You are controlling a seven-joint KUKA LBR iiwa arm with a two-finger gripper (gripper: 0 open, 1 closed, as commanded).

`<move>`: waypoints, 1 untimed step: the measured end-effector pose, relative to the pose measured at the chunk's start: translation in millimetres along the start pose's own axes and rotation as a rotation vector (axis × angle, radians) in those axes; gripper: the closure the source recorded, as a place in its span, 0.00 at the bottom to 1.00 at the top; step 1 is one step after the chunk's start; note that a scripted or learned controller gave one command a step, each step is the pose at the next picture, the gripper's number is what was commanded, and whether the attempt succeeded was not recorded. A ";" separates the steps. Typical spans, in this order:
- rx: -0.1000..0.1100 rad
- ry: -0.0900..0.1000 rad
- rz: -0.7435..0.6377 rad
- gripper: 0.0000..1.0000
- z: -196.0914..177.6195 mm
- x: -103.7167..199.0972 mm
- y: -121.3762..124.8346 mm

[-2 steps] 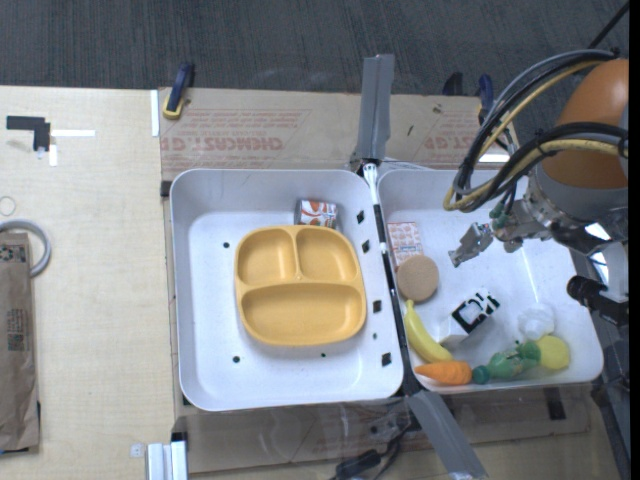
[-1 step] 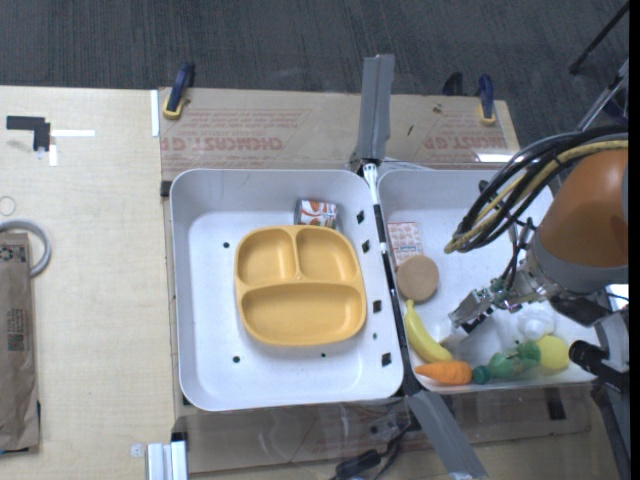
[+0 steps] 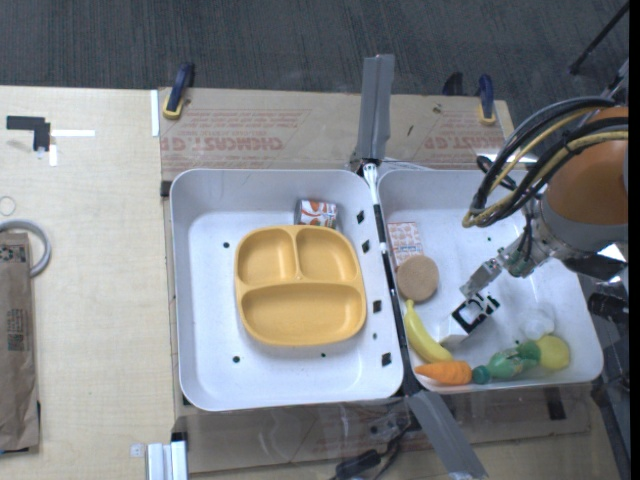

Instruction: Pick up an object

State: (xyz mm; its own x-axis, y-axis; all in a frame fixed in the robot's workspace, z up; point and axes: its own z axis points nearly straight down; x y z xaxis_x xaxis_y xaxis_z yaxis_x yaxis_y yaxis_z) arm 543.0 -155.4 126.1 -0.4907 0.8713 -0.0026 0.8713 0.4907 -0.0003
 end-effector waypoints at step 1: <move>0.002 0.001 0.426 0.00 -33.4 35.2 42.2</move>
